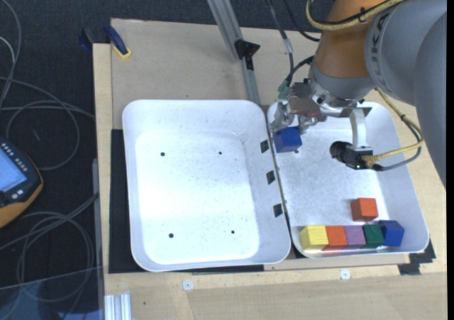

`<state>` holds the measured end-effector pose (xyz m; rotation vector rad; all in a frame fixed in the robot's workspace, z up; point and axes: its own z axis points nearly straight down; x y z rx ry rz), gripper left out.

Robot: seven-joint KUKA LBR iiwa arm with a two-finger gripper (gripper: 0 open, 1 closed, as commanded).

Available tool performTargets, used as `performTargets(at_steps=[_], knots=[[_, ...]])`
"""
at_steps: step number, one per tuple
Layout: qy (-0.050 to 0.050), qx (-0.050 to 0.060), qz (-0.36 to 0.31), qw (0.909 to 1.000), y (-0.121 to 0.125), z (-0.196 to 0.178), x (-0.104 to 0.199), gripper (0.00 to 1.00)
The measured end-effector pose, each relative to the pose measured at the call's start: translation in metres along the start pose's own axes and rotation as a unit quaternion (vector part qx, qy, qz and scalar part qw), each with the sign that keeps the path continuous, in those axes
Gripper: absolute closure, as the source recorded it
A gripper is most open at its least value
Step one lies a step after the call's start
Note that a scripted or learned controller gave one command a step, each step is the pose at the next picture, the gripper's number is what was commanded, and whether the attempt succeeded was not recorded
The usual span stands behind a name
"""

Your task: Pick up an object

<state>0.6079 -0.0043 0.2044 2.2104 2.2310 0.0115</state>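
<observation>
You can see the two-finger gripper (289, 127) clamped around a small blue cube (288, 140) near the right white bin's (404, 169) left edge, lift apparently remaining.

I see a pale wooden bench (177, 56) bearing two shallow white bins side by side, left bin (191, 184) touching right bin (404, 191).

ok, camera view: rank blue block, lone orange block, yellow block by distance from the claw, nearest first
1. Blue block: at the claw, right bin's upper left.
2. Lone orange block: lower right, apart from the row.
3. Yellow block: row's left end, front edge.
</observation>
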Motion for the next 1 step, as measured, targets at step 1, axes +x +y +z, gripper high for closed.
performTargets(at_steps=[1], knots=[[0.0, 0.003, 0.0, 1.0, -0.0008, 0.0056, 0.0804, 1.0]])
